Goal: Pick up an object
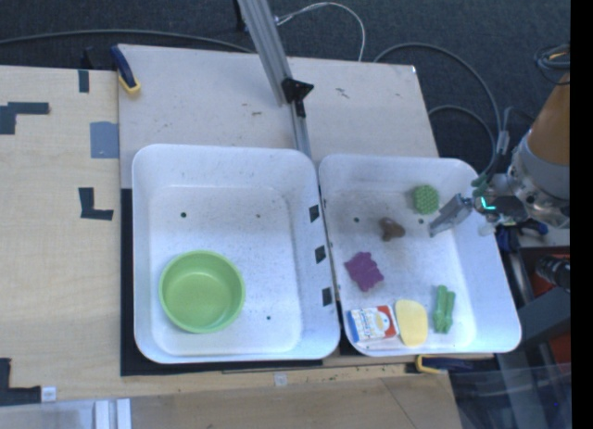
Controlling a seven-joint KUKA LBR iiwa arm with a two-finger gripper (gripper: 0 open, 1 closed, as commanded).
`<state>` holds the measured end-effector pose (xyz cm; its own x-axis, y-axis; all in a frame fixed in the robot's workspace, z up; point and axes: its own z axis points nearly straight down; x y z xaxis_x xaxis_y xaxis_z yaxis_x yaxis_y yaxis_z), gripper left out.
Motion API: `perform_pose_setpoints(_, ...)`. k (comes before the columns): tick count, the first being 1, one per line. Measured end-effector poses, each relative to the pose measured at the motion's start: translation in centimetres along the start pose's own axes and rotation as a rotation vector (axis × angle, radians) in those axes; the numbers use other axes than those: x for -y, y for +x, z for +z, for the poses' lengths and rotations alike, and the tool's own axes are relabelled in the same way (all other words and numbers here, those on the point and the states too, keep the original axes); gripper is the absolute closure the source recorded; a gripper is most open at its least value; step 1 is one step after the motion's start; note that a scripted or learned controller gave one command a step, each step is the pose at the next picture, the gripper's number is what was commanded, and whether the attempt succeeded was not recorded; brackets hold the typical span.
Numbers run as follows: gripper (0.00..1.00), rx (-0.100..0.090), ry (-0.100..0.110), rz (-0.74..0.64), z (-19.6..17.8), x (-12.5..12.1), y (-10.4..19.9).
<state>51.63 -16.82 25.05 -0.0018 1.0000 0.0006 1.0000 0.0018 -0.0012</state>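
Fingers aside, the gripper point(451, 214) hangs over the right edge of the right bin point(463, 173), reaching in from the right on the grey arm point(537, 172); its grey tip slants down and to the left, and at this scale it is not possible to tell how its jaws are set, though nothing can be seen caught in it. Just up and left of the tip lies a green ball point(425, 199), round and knobbly, apart from it by a small gap. Left of the tip, a little farther off, sits a brown lump point(392, 228). Either looks a fair target: both seem light, and the ball probably soft and grippy, best taken across its middle; being round, it has no long axis and no heading to match. Lower in the bin lie a purple block point(364, 271), then along the near wall a red-and-white packet point(372, 323), a yellow piece point(411, 321) and a green stick point(445, 309). The stick's long axis runs roughly up and down the view, so it would want a grip across its narrow width. The left bin point(222, 160) holds a green bowl point(201, 291), well apart from the gripper.
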Motion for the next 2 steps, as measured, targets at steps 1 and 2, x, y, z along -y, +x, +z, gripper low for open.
perform_pose_setpoints(1,0.00,-0.001,0.007,0.001,6.4,-0.1,0.2)
perform_pose_setpoints(2,0.00,0.000,0.007,0.001,12.0,-0.5,-0.5)
